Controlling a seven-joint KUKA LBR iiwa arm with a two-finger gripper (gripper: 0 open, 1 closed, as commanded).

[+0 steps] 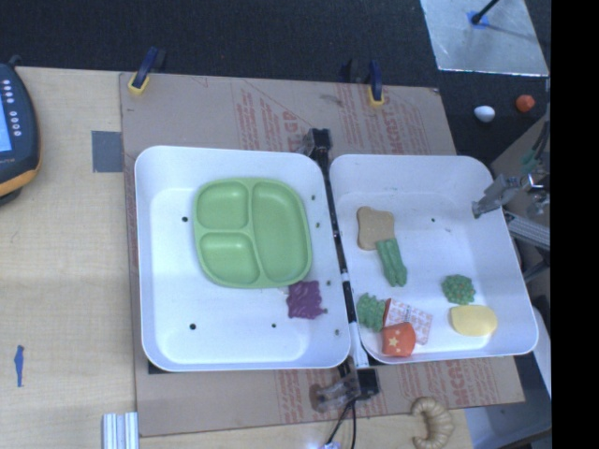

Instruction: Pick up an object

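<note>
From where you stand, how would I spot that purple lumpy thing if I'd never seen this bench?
Find the left shallow white bin, the one holding the light green divided plastic plate. Just below that plate's lower right corner, near the divide between the two bins, lies the small purple lumpy toy. It is the sole purple thing here, and all the other small toys lie in the right bin.

Slim grey metal claw, silvery frame behind

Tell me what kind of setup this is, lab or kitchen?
Likely a robot lab bench, not a kitchen: two white bins sit on clamped cardboard, the food is toy pieces such as a yellow lemon, and a teach pendant rests at the left edge.
</note>
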